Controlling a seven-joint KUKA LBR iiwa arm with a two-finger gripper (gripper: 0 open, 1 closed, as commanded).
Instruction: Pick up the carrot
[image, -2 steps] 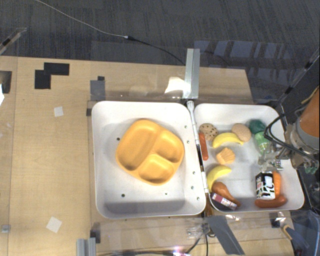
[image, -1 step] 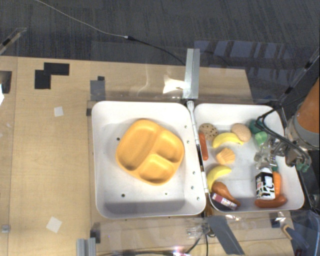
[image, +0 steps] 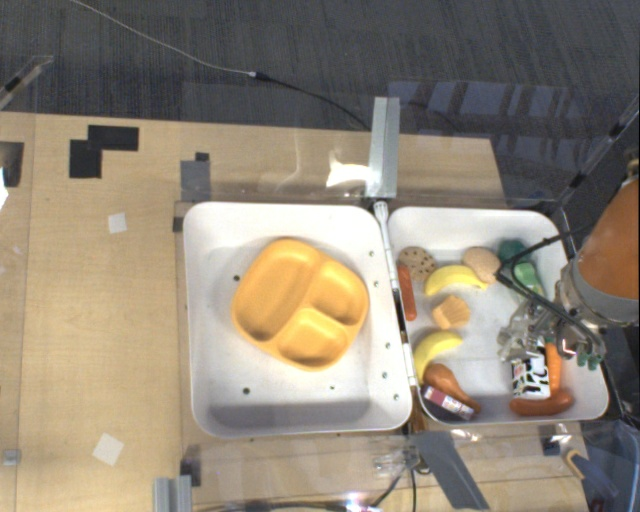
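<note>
The gripper (image: 532, 345) is hanging low in the right bin (image: 500, 222), at the lower right of the frame. Its claw state is too blurry to tell. The carrot (image: 553, 367) is lying just beside it.

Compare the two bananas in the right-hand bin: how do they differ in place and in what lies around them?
The upper banana lies farther back in the right bin, next to a cookie. The lower banana lies nearer the front, with a brown drumstick-like piece just below it. The upper banana's tips point down; the lower banana stands more on end, curving toward the bin's left wall. Both are yellow, curved and much alike in size.
</note>
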